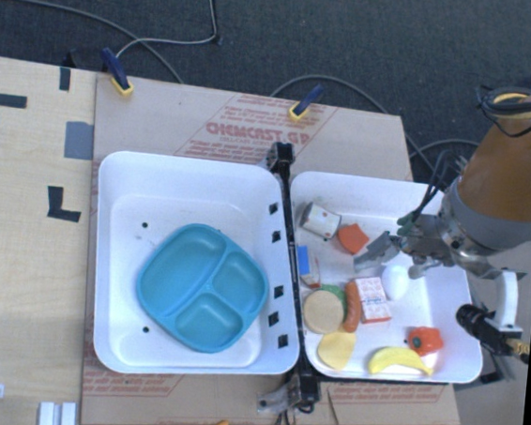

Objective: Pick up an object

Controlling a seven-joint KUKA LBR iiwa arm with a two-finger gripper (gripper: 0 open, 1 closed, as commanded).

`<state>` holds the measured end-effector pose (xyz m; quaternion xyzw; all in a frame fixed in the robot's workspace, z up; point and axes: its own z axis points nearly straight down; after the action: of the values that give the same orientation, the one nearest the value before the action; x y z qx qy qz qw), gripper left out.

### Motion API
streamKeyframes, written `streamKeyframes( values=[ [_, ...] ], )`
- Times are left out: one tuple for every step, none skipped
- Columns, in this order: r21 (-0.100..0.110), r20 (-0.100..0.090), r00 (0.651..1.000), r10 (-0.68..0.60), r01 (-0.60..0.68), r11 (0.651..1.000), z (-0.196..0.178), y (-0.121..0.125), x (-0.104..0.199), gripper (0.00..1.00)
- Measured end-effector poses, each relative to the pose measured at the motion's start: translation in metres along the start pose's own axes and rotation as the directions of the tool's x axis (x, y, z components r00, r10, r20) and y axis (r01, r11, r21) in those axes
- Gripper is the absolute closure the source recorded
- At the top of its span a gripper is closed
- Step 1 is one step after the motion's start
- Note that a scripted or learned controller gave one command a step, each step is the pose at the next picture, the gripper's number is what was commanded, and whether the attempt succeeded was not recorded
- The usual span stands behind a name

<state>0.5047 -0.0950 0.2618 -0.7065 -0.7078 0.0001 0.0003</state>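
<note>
**Inspector:** Where do the objects lie, and how do they point?

**Assistant:** All in the right bin (437, 371). The banana (401, 363) lies near the front wall, long axis roughly left to right. The sausage (353, 307) runs roughly front to back, touching the round bun (323, 310). The red-and-white carton (371, 298) sits just beside the sausage. An orange wedge (352, 237) and a grey can (320, 220) lie toward the back.

**Inspector:** Gripper condition?

**Assistant:** The gripper (381, 252) hangs over the right bin, between the orange wedge and the carton. Whether it is spread or clenched cannot be told; nothing can be seen held in it.

**Inspector:** Arm pose?

**Assistant:** The arm (499, 184) enters from the right, orange band uppermost, wrist angled toward the bin's middle. The left bin (118, 182) holds a blue divided plate (203, 287).
</note>
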Motion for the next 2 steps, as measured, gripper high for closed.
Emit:
streamKeyframes(
  values=[
    [0.005, -0.001, 1.0, 0.001, -0.001, 1.0, 0.122, 0.026, -0.003, 0.0],
    [-0.01, 0.008, 1.0, 0.005, -0.005, 1.0, 0.172, 0.031, -0.008, 0.0]
  ],
)
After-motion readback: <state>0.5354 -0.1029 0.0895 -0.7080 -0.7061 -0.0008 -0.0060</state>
